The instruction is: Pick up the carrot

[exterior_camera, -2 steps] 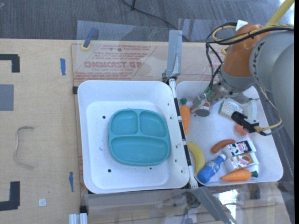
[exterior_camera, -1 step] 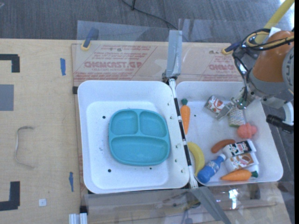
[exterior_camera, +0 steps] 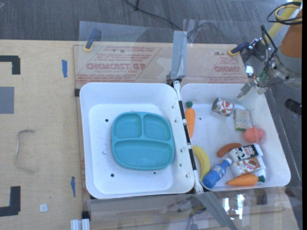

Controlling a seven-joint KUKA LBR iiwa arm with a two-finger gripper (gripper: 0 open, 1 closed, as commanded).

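Nearest me, I see one orange plastic carrot (exterior_camera: 243, 179) along the right white bin's (exterior_camera: 280, 143) front edge; a second slim carrot (exterior_camera: 190, 120) hugs its left wall. Farther, the gripper (exterior_camera: 253, 85) hovers; finger state unclear.

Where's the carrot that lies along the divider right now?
In the camera view the carrot lies in the right bin, against its left wall, green top pointing away from the camera. The banana sits just below it, the small can to its right.
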